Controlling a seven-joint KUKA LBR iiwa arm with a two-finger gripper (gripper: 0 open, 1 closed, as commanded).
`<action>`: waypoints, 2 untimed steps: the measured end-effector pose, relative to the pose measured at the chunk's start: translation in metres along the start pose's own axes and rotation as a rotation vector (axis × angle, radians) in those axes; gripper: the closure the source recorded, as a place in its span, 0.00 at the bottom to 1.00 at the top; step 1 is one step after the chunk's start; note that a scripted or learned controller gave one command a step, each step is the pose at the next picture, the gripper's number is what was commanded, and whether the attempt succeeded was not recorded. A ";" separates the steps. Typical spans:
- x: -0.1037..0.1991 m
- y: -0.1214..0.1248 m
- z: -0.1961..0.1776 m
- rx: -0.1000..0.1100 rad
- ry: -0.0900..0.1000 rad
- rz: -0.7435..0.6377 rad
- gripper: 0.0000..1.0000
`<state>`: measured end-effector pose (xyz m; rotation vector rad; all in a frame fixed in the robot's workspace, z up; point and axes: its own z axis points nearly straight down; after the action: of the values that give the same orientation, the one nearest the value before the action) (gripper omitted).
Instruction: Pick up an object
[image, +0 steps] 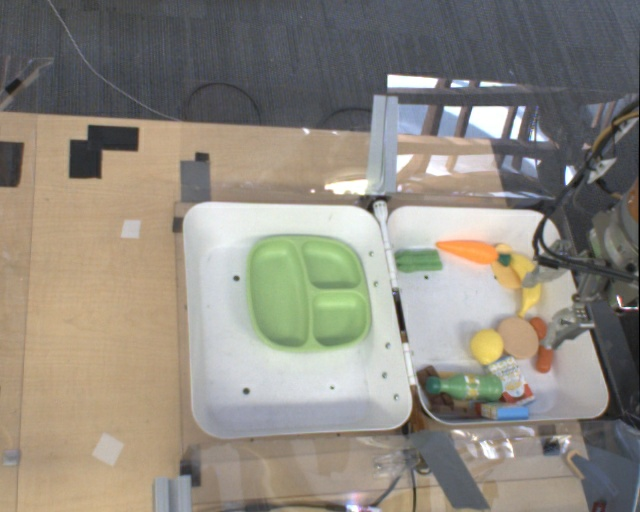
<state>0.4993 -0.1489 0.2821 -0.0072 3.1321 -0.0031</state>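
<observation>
At the right edge of the frame the grey arm (612, 240) reaches in over the right bin (450, 300), and its gripper (570, 325) hangs low by that bin's right wall, near the middle right of the frame. The metal fingers (562, 330) point down and to the left, toward a small orange-red piece (543, 358) that lies just beside them; how wide they stand and whether they touch or hold anything cannot be told at this size. The things to be picked all lie in the right bin: an orange carrot (468, 251) and a green block (417, 261) near its upper left, a yellow banana (522, 278) just below the carrot's tip, a tan round disc (519, 337) touching a yellow lemon (487, 346) toward the middle, and along the bottom wall a green bottle (470, 386) among some dark and blue bits too small to name. The left bin (215, 330) bears a green divided plate (305, 292) with three compartments, set near its middle. Both bins sit on a pale wooden bench (80, 330).
</observation>
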 end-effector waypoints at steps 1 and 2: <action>-0.025 -0.026 0.149 -0.002 0.011 0.242 0.00; -0.004 -0.005 0.191 0.002 -0.015 0.240 0.00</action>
<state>0.5050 -0.1543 0.0911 0.3661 3.0952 -0.0046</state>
